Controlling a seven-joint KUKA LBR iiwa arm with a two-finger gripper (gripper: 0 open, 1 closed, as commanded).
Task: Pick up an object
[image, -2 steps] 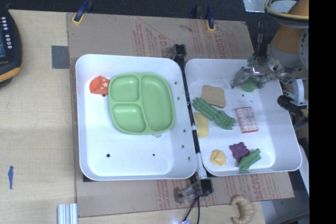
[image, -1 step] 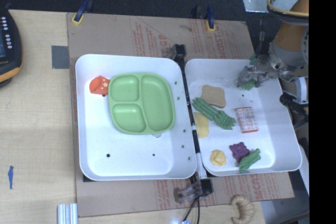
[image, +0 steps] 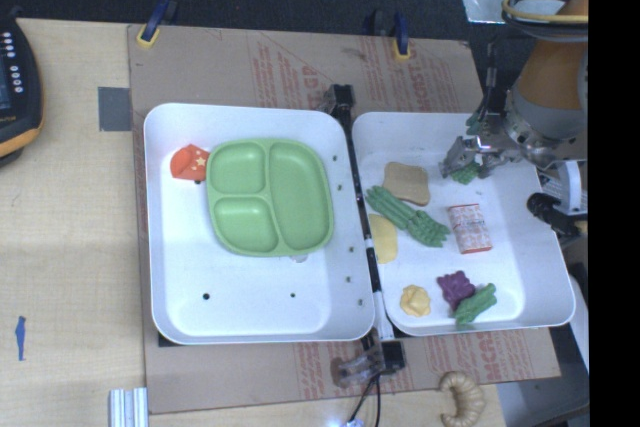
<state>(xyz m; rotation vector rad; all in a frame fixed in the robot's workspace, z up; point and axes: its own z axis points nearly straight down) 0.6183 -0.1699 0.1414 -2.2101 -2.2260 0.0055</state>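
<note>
Camera view shows two white bins side by side: the left bin [image: 180, 305] bears a green divided plate [image: 270, 195] with a small red piece [image: 188, 162] beside it, and the right bin [image: 530, 285] holds the loose things. Reaching from the right, the arm [image: 548, 80] hangs over the right bin's far corner, its gripper [image: 470, 160] low over a small green piece [image: 464, 172]. The jaws look closed about that piece, though the hold seems shallow, at its upper end only. Risk, as I judge it: such a thin pinch may let the piece slip on the lift. The bin's far wall is near, so a finger may catch it. Farther off lie a long green pod [image: 406, 216], a tan slice [image: 407, 182], a red-and-white packet [image: 469, 227], a yellow lump [image: 415, 300] and a purple cluster [image: 456, 287].
</note>
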